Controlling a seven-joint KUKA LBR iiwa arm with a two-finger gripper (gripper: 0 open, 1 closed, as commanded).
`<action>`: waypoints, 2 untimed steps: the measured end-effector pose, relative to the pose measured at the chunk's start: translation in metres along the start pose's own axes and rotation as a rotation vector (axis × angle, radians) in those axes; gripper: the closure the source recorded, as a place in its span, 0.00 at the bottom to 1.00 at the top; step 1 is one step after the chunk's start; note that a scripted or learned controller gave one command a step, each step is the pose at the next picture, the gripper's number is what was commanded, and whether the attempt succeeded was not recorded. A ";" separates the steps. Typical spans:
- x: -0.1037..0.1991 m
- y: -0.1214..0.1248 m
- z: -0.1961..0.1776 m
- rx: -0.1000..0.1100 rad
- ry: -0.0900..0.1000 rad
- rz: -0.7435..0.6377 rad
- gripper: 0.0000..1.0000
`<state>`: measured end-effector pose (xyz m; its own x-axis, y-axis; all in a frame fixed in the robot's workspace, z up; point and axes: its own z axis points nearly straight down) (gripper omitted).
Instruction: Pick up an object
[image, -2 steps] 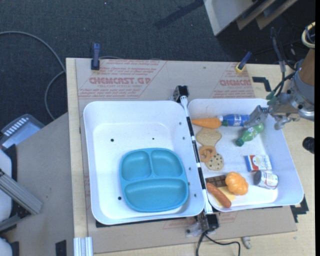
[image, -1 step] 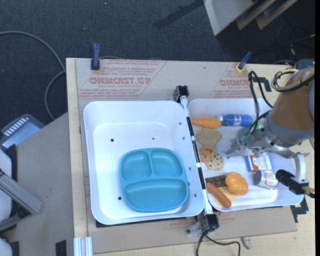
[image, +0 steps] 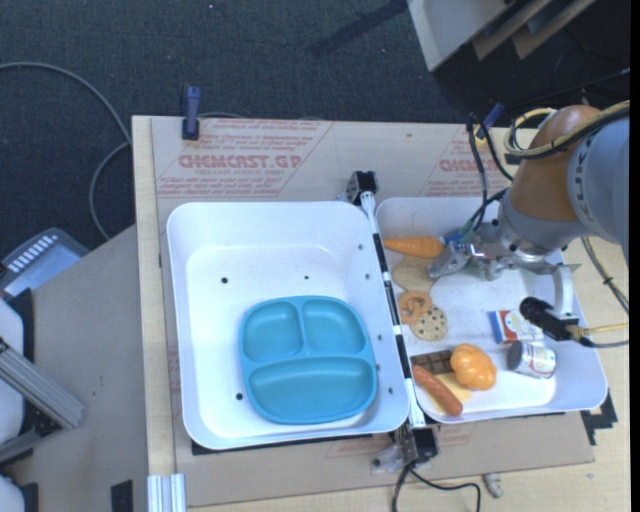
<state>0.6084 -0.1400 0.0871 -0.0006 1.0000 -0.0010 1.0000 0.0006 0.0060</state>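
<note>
Glossy blue plastic tray (image: 306, 358)

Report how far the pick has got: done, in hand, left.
Done: the arm has reached over the right bin, with the gripper low at its back, beside the carrot. In hand: nothing visibly held; the cookie, pretzel, orange fruit and hot dog lie on the bin floor. Left: grasping one item and lifting it. The blue tray sits in the left bin.

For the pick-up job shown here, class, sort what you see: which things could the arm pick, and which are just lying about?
Job things, right bin: orange carrot, brown pretzel, round speckled cookie, red sausage, orange round fruit, two-finger gripper.

Lying about: blue divided plate, left white bin, blue clip.
</note>
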 end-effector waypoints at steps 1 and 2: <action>0.032 0.053 0.003 0.035 -0.002 0.003 0.00; 0.082 0.059 -0.098 0.003 0.000 -0.001 0.00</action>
<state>0.6672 -0.0576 0.1858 -0.0019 1.0000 -0.0005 1.0000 0.0019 0.0027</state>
